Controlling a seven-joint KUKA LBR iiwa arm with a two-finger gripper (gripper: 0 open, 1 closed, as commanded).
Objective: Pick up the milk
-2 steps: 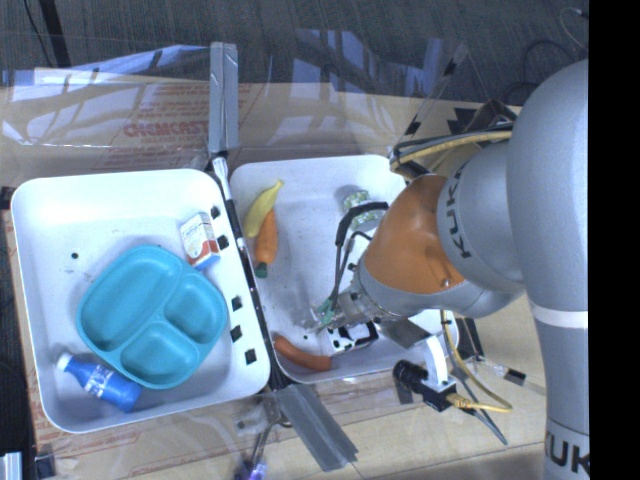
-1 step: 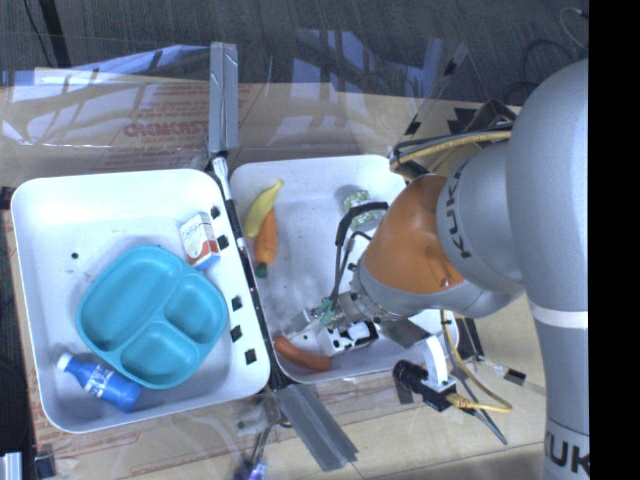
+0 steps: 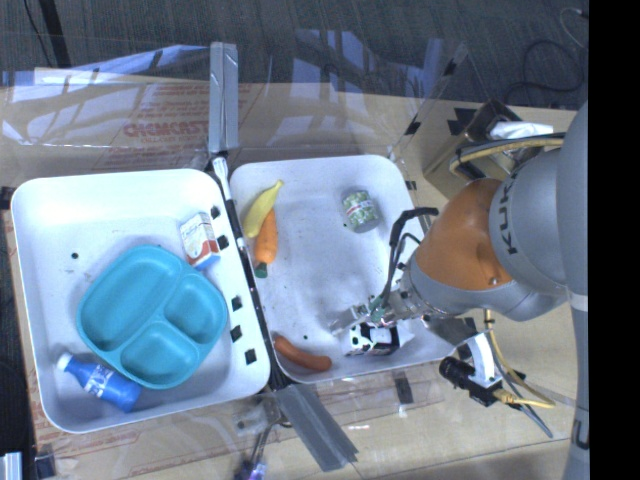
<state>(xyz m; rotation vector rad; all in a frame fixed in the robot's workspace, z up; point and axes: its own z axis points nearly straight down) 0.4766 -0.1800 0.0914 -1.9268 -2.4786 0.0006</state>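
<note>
Both bins are white: the left bin [image 3: 40, 268] and the right bin [image 3: 320, 183]. The divided plate [image 3: 150, 313] is turquoise, the bottle [image 3: 100, 381] blue with a white cap, the small carton [image 3: 197, 236] white with red and blue. The banana [image 3: 261, 206] is yellow, the carrot [image 3: 266, 238] orange, the sausage [image 3: 302, 355] reddish-brown, the can [image 3: 360, 210] grey-green, the milk [image 3: 371, 338] black-and-white patched. The arm [image 3: 540, 238] is grey with an orange band

You are looking down on a tan surface [image 3: 120, 118] with red printed lettering at its back. Two shallow white bins rest directly on it side by side, touching: the left bin [image 3: 45, 268] and the right bin [image 3: 330, 173].
</note>
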